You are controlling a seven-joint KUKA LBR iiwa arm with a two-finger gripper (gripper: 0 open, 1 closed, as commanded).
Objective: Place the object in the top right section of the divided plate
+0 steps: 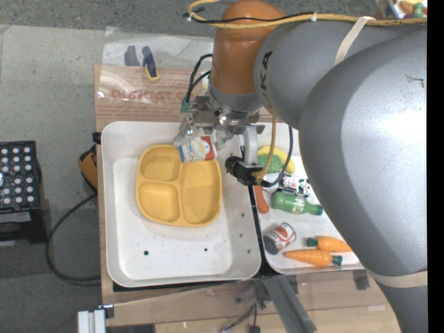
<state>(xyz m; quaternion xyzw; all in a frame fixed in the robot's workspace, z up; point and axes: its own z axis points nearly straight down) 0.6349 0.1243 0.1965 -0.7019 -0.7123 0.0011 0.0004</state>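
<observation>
Gripper (196, 136) clamps small carton (197, 148) over plate (179, 184) far rim. Step: placing. Next, judged: shift over far-right section, lower, release.

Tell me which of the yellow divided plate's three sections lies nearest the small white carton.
The top right section of the yellow divided plastic plate: the small white carton with red and blue print overlaps that section's upper rim, while the two left sections sit farther off.

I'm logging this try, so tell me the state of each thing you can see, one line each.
small carton: between the gripper fingers, above the plate's top edge
yellow divided plate: flat in left bin, sections bare
soda can: on its side
green bottle: on its side
</observation>
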